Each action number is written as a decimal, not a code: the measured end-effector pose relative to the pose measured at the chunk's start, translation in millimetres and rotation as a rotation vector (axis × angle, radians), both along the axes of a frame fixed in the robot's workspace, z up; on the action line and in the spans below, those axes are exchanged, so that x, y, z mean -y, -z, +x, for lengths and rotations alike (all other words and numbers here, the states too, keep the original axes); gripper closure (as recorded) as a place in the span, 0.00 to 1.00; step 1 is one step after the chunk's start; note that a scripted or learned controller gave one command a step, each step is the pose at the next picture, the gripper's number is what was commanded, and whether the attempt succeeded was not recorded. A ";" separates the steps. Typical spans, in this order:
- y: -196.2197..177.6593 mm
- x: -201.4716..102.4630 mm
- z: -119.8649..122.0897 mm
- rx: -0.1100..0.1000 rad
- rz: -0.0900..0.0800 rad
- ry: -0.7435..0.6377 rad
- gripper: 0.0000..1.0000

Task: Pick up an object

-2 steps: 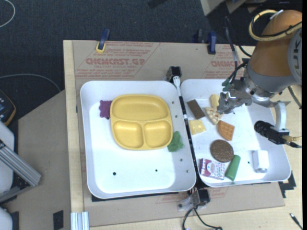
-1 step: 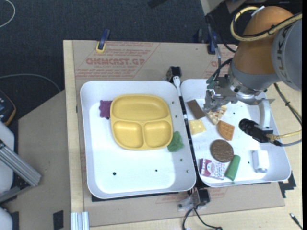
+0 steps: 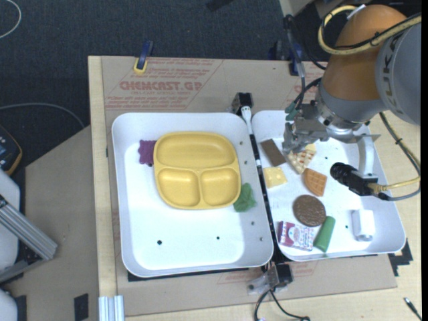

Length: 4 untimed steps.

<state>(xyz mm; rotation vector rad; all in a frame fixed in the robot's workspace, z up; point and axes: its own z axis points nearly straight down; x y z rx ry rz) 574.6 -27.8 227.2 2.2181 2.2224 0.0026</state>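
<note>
My gripper [image 3: 295, 144] hangs low over the back left part of the right bin [image 3: 391, 229], below the orange band of the arm. It is right above a pale waffle-like piece [image 3: 304, 160], touching it or nearly so. Beside it lie a brown rectangular bar [image 3: 271, 152], a yellow square piece [image 3: 274, 177] and an orange cracker [image 3: 314, 181]. Nearer the front are a round brown cookie [image 3: 309, 210], a green cylinder [image 3: 325, 234], a red and white packet [image 3: 295, 235] and a small white cylinder [image 3: 363, 223].
The left bin [image 3: 187, 253] holds a yellow divided plate [image 3: 197, 169], a purple piece [image 3: 145, 151] at the plate's left and a green piece [image 3: 244, 198] at its right corner. A black part with a cable [image 3: 348, 176] reaches over the right bin.
</note>
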 end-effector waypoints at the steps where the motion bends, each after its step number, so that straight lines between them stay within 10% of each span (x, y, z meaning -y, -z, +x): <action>1: 11.7 -2.1 -8.1 -0.007 0.001 0.003 1.00; 4: -4.7 -1.2 -0.5 0.002 -0.001 0.001 1.00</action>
